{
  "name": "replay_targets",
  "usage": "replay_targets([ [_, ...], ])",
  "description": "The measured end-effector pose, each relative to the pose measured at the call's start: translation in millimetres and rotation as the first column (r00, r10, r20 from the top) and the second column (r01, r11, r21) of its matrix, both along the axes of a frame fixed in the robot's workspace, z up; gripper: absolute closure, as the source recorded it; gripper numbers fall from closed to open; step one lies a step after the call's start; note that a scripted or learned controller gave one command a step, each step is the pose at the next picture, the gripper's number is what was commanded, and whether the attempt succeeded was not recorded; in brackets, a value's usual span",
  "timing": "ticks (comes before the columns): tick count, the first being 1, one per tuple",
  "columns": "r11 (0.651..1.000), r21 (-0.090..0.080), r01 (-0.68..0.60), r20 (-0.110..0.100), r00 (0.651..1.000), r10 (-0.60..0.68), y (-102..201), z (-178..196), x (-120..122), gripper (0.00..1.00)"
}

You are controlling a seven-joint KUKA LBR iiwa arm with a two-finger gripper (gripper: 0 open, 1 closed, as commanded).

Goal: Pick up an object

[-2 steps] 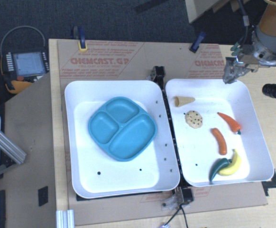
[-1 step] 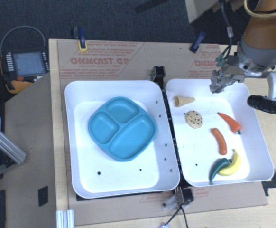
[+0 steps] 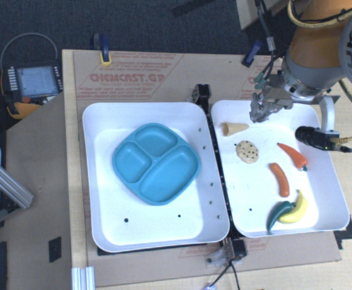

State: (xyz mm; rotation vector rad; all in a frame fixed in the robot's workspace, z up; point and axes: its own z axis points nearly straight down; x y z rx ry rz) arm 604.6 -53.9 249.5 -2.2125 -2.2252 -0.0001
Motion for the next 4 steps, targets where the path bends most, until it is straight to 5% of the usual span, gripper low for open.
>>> replay_targets([
  [3, 1.000, -0.001, 0.001, -0.002, 1.000, -0.001, 135.0, -17.6, -69.7, 1.00],
  [4, 1.000, -0.002, 0.005, 0.000, 1.000, -0.005, 132.6, -17.3, -69.0, 0.00],
])
